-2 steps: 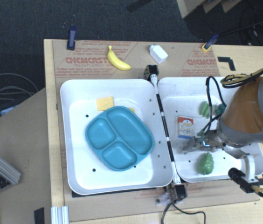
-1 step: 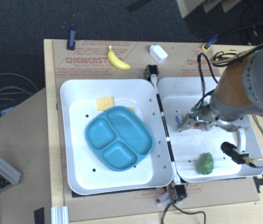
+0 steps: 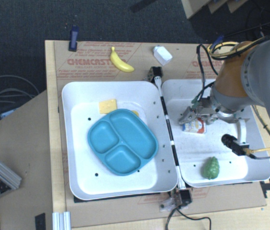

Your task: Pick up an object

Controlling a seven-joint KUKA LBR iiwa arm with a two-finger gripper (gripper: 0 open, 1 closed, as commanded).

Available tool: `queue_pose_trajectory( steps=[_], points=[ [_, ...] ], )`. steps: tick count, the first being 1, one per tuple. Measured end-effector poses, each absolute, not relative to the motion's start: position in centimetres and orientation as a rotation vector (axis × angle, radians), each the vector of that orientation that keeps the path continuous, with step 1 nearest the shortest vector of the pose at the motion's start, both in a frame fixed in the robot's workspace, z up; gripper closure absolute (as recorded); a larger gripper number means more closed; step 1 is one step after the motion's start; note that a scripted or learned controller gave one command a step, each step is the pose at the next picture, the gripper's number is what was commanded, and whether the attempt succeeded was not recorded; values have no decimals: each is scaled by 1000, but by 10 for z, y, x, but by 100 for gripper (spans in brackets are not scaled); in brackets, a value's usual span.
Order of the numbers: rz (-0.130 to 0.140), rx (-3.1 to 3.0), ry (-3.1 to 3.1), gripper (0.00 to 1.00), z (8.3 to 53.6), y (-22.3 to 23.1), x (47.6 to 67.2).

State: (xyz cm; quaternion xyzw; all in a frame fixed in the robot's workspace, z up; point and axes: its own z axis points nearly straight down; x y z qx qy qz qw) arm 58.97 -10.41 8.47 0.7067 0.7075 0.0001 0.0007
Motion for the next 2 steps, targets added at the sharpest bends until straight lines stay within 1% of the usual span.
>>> queue_pose_trajectory(
  steps=[1, 2],
  points=[
    [1, 2217, 2221, 100, 95, -104, 590],
    [3, 2219, 2224, 100, 185, -28, 596]
  ],
)
